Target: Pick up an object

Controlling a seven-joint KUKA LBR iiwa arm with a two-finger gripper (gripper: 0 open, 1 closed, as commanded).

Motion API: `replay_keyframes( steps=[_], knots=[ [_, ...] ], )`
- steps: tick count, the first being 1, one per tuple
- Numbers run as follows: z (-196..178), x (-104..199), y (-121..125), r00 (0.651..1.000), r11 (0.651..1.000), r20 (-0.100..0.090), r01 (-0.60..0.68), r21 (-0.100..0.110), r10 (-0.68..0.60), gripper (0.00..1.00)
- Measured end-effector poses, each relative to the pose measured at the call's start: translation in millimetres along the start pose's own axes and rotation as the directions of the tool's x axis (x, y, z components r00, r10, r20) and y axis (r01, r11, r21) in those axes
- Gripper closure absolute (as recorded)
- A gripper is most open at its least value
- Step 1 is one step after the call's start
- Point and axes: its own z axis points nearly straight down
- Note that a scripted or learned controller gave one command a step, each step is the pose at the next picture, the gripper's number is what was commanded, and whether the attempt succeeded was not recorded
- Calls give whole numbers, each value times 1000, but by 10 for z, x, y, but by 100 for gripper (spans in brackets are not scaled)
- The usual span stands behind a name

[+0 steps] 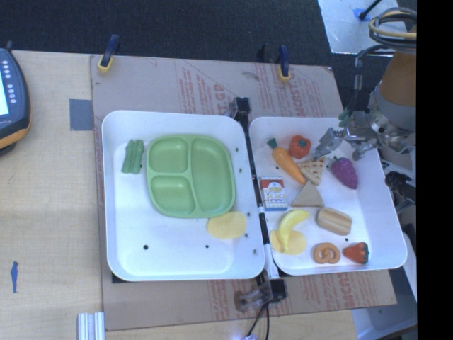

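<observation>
White bins (113, 190), cardboard sheet (205, 83), wooden bench (49, 211)

The arm (398, 83) is grey with an orange band, yellow and black cables looping above, ending in a metallic grey gripper (345, 142).

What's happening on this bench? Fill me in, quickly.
A grey robot arm reaches in from the right, its hand poised over the top of the right bin, close to a purple toy and a waffle wedge. Nothing sits between its fingers. That bin also has a carrot, tomato, banana, pretzel and strawberry. The left bin carries a green divided plate.
</observation>
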Motion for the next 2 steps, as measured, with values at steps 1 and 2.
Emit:
replay_keyframes(
  steps=[1,2],
  knots=[
    [653,509,694,1000,1000,1,7,-2,-7,0],
    [1059,497,652,1000,1000,0,-2,1,2,0]
  ],
)
